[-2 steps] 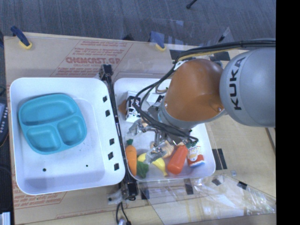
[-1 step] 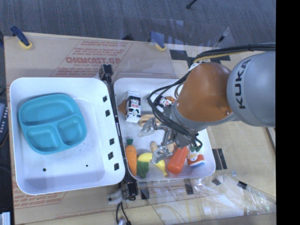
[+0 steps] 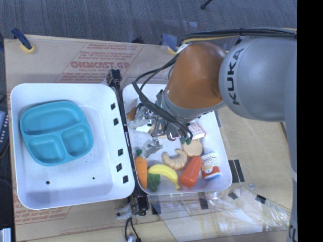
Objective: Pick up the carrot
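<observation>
The arm [image 3: 242, 79] reaches in from the right and hangs over the right bin [image 3: 224, 155], its orange band covering the bin's upper middle. The gripper [image 3: 154, 135] sits below the band, over the bin's left-centre. Its metal fingers point down and to the left, but their state cannot be told: the parts blur together and the gap between them is not readable. Nothing is seen between them.

The carrot [image 3: 142, 171] lies in the right bin, against the left wall near the lower corner. It lies lengthwise along that wall, orange body toward the top and green leaves [image 3: 152, 182] at the lower end. It is below the gripper and apart from it.

Beside the carrot, to the right, lies a banana [image 3: 164, 173], touching or just beside the leaves. Above the banana lies a croissant [image 3: 175, 158]. A red-orange item [image 3: 191, 171] lies tilted to the right of the banana, and a small can [image 3: 210, 166] with a red and white label lies at the far right. A round tan piece [image 3: 192, 148] sits just under the wrist.

The left bin [image 3: 65, 185] holds a blue tray [image 3: 55, 131] with three compartments in its upper left part. The two bins touch along a clipped middle edge.
</observation>
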{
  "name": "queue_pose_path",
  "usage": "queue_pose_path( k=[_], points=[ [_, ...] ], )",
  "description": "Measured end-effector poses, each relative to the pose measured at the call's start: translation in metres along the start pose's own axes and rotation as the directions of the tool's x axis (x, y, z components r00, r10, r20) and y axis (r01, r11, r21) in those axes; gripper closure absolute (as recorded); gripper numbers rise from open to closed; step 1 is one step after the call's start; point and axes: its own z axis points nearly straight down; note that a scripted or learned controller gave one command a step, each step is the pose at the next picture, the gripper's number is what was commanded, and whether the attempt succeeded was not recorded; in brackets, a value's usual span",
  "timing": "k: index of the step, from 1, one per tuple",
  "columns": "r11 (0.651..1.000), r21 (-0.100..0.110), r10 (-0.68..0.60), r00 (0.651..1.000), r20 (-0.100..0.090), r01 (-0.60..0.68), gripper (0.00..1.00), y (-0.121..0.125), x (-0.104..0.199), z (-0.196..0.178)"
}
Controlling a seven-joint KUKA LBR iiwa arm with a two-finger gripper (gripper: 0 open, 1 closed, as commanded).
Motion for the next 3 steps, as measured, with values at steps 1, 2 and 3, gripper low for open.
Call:
queue_pose_path(
  k=[1,2,3],
  points=[
    [1.0,0.004,-0.007,1.0,0.001,0.007,0.0,-0.063,-0.023,0.0],
    [0.986,0.001,0.166,0.986,-0.004,-0.166,0.0,-0.009,0.057,0.001],
    [0.955,0.002,0.298,0.955,0.0,-0.298,0.0,-0.034,0.037,0.0]
  ],
)
